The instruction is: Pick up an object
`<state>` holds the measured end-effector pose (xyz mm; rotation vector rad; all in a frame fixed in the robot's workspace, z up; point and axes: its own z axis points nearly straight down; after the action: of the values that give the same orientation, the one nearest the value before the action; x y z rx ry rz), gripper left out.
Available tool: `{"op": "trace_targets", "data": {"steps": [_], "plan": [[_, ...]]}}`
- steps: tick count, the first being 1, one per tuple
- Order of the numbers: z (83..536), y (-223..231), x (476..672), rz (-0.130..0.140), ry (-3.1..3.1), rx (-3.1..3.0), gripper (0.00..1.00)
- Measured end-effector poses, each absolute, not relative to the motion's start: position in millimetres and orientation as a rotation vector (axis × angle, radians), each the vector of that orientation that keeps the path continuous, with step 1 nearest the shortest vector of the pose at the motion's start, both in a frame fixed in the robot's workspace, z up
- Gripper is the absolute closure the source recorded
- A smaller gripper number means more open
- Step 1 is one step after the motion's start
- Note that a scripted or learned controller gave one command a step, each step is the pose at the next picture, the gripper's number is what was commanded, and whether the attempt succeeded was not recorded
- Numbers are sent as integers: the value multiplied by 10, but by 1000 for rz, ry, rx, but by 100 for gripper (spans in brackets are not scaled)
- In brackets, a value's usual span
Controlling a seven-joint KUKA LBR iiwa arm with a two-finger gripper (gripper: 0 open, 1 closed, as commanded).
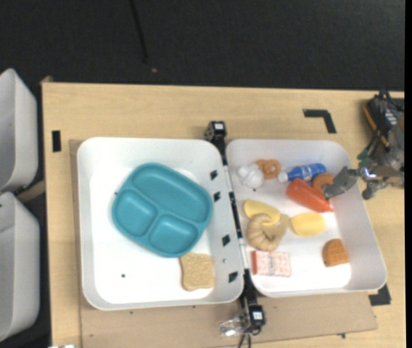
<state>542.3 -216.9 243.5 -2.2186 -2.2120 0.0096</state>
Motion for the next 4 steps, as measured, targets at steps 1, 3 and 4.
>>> {"op": "trace_targets", "data": {"steps": [1,3,4], "plan": [[2498,-2164,5447,1,-2223,-2221,0],[1291,-2107,5490,4,-2218,-2222,0],[995,-2117,5490,3,-2215,-2229,0]]}}
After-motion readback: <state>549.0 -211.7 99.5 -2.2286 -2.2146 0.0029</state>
